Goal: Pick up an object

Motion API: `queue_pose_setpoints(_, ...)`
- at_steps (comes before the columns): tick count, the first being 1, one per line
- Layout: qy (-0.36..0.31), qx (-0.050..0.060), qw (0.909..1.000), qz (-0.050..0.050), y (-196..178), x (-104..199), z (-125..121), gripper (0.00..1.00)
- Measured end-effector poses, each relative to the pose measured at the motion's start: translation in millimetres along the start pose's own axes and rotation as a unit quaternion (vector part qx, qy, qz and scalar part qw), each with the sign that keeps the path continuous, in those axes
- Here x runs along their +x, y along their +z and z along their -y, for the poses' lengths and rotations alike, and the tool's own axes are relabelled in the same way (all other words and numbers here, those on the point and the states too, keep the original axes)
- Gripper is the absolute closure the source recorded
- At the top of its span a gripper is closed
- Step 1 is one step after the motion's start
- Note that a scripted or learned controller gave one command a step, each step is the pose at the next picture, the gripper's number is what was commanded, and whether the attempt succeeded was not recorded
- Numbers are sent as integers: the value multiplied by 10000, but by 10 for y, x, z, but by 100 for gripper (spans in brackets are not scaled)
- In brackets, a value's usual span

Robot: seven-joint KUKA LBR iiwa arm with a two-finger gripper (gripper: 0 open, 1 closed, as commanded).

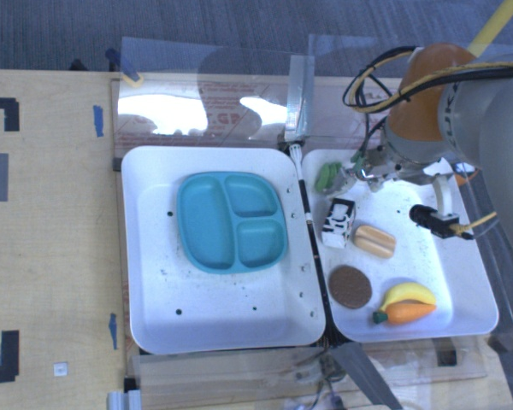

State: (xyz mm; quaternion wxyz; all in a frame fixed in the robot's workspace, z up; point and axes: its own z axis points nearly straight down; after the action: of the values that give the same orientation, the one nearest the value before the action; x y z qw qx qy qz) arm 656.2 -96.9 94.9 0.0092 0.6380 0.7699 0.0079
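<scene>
Toy carrot (404,312) and banana (409,294) lie touching at the right bin's (470,272) near edge, a brown disc (350,285) beside them. Farther back sit a hot-dog bun (374,240), a black-and-white toy (338,221) and a green piece (327,176). The gripper (365,171) hovers just beside the green piece. The left bin (145,254) carries a teal divided plate (232,221).

Cut off by the right edge of the frame: the grey arm (483,118). Half hidden under the arm near the top of the right bin (470,306): a green thing (327,176), too small to name. Jaws hard to make out. Partly hidden behind the carrot (406,312): the banana (409,293).
</scene>
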Motion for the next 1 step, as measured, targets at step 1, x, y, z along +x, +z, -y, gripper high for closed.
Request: queue_pose_setpoints(1, 105, 121, 9999, -17, 95, -61, -97, 0)
